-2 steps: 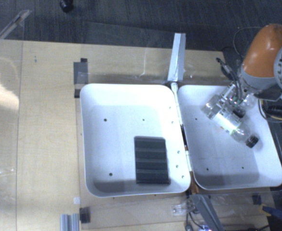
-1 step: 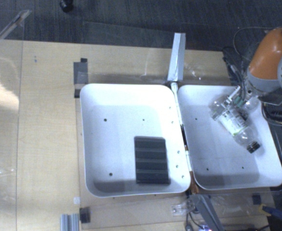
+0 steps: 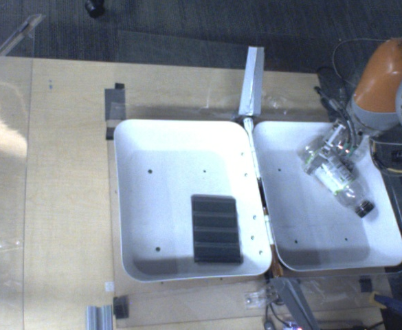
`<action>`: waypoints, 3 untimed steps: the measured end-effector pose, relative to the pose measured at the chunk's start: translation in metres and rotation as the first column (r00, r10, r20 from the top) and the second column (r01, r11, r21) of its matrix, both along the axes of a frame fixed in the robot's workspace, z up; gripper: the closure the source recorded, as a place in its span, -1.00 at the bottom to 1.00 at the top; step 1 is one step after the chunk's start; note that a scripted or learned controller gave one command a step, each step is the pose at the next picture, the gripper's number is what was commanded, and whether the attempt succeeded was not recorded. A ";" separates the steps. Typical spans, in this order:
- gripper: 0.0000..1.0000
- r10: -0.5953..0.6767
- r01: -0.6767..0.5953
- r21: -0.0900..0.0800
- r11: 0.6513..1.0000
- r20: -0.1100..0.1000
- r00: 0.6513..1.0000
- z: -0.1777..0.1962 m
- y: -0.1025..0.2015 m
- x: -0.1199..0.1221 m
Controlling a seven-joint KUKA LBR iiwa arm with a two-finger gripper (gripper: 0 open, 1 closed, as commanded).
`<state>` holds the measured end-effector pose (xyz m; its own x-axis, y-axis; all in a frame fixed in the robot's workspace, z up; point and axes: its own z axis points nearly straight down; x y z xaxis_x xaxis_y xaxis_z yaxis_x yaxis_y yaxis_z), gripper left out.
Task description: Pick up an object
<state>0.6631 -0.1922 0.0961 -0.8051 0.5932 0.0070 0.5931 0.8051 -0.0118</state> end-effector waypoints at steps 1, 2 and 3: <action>-1.00 -0.232 0.232 0.017 0.972 -0.002 0.973 -0.002 -0.005 0.000; -1.00 -0.233 0.233 0.017 0.972 -0.001 0.973 -0.002 -0.005 0.000; -1.00 -0.140 0.140 0.008 0.990 -0.007 0.990 -0.001 -0.007 0.002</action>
